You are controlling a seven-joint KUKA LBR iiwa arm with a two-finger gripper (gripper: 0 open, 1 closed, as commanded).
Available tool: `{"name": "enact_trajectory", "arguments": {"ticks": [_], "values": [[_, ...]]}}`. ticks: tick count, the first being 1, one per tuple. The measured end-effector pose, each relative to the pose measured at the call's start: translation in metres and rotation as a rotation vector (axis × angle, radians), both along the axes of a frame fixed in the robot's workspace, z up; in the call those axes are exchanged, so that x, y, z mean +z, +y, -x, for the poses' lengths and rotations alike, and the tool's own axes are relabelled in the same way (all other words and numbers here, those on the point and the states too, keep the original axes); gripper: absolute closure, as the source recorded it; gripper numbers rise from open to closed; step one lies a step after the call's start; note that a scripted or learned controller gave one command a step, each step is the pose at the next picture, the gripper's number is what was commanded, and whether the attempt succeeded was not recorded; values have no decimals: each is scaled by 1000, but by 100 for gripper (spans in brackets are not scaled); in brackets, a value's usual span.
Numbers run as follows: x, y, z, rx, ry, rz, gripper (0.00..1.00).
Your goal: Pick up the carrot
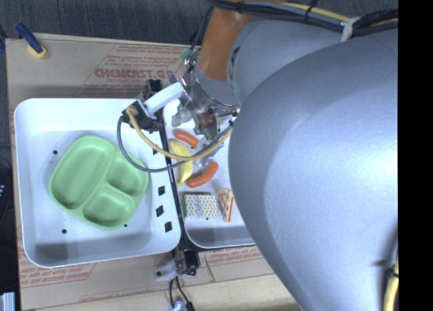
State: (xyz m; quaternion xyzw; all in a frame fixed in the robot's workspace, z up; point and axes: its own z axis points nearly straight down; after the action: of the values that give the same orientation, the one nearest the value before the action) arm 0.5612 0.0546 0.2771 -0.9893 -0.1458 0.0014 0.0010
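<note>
Arm: your grey arm fills the right half of the view, its orange band at the top centre, with black and yellow cables running over it.
Bench: the bench is covered by brown cardboard with red printing, and a blue-and-yellow object lies at its far left corner.
Left bin: the left white bin holds a green divided plate with three compartments, lying flat.
Right bin: you see just a strip of the right white bin beside the divider; the arm covers the rest.
Tool: the tool hangs over the right bin's near-divider strip, among cables and a white bracket; you cannot tell how its fingers stand.
Carrot: the carrot lies in the right bin, just below the tool and apart from it, slanting, next to a yellow banana-like piece.
Other orange piece: a second small orange item sits directly under the tool; whether it touches is unclear.
Small items: a patterned packet and a tan-and-orange snack piece lie nearer you in the same bin.
</note>
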Motion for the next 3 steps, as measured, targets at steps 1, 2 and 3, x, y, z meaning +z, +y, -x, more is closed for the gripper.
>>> {"name": "enact_trajectory", "arguments": {"ticks": [1,2,3], "values": [[-87,-16,-44,-86,5,2,0],[-86,41,30,-84,4,1,0],[-185,106,86,-59,2,-1,0]]}}
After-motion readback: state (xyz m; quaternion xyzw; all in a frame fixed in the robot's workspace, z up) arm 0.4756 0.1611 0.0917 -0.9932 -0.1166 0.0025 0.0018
